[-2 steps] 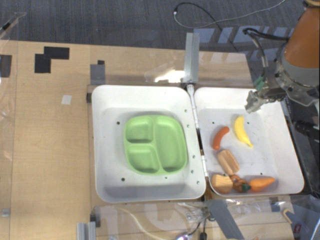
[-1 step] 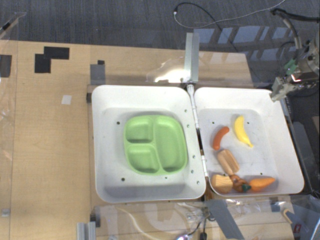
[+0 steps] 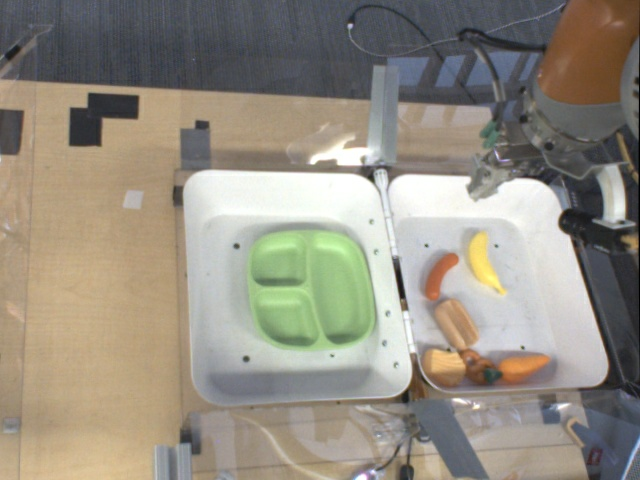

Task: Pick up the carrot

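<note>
The carrot lies at the near edge of the right bin, just beside a bread roll. Farther back sit a hot-dog bun, a sausage and a banana. The left bin holds a green 3-compartment plate. The gripper hovers over the far rim, carrying nothing.
</note>
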Controlling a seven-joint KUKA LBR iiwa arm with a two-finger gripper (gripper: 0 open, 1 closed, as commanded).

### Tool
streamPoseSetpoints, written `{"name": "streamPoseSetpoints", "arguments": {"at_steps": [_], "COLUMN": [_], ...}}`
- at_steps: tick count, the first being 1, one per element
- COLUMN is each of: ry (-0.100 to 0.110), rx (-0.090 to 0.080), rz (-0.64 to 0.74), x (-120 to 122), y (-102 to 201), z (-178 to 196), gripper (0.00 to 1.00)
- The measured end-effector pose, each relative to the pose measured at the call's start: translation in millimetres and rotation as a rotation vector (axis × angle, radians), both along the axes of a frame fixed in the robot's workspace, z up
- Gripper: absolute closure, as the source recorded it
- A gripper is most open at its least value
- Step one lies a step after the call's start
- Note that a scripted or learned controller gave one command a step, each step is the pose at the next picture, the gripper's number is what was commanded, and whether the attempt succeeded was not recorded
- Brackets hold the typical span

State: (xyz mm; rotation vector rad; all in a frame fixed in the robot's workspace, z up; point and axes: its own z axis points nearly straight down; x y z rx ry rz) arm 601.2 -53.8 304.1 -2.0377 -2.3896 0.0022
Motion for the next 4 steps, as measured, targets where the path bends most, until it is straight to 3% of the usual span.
{"name": "streamPoseSetpoints", "arguments": {"at_steps": [1, 2, 3, 4], "ry": [-0.001, -0.005, -0.005, -0.005], "rx": [0.001, 0.000, 0.000, 0.000], "rz": [0.308, 0.705, 1.243, 1.214], "x": [-113.8, -113.4, -53.5, -72.9], "y": [26.3, 4.7, 1.7, 14.1], "z": [-27.5, 8.7, -18.6, -15.0], "gripper": [1.00, 1.00, 1.00, 1.00]}}
